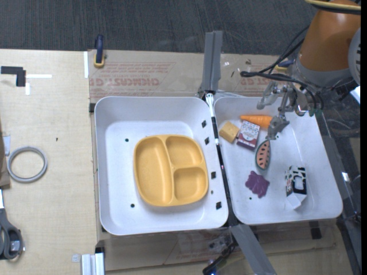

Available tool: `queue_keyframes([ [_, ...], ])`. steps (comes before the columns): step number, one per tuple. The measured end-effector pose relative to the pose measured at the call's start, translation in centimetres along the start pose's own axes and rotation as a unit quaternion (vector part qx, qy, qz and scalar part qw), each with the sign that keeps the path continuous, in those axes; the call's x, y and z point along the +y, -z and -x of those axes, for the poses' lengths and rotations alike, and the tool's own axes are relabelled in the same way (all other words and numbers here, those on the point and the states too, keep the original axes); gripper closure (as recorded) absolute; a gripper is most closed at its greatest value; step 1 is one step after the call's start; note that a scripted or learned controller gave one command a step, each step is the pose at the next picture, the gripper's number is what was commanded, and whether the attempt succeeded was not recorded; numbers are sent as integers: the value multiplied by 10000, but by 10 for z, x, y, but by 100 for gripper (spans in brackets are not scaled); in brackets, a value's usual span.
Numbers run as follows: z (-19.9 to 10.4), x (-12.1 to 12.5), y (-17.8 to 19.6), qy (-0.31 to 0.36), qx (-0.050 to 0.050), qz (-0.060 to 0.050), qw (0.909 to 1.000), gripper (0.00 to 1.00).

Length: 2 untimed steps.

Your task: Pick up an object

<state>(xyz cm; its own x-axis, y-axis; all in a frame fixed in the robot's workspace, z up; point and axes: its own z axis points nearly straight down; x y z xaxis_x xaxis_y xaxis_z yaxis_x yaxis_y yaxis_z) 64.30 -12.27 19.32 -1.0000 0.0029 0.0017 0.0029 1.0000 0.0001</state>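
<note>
The right white bin (321, 171) holds several small items: an orange carrot (255, 120), a yellow cheese block (229, 132), a small red and white box (248, 135), a watermelon slice (263, 154), a purple grape bunch (257, 183) and a black and white carton (296, 183). My gripper (272, 114) hangs over the back of this bin, just right of the carrot's tip. Its two metal fingers (277, 125) stand apart, open, with nothing held between them.
The left white bin (112, 153) carries a yellow divided plate (171, 169). A grey divider post (212, 62) stands between the bins at the back. On the bench to the left lie a tape ring (25, 164) and scissors (10, 239).
</note>
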Motion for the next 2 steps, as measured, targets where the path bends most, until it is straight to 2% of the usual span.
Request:
queue_keyframes([
  [1, -10, 33, 40, 15, -10, 0, 10000, 0],
  [2, -43, -10, -49, -65, 2, 2, 10000, 0],
])
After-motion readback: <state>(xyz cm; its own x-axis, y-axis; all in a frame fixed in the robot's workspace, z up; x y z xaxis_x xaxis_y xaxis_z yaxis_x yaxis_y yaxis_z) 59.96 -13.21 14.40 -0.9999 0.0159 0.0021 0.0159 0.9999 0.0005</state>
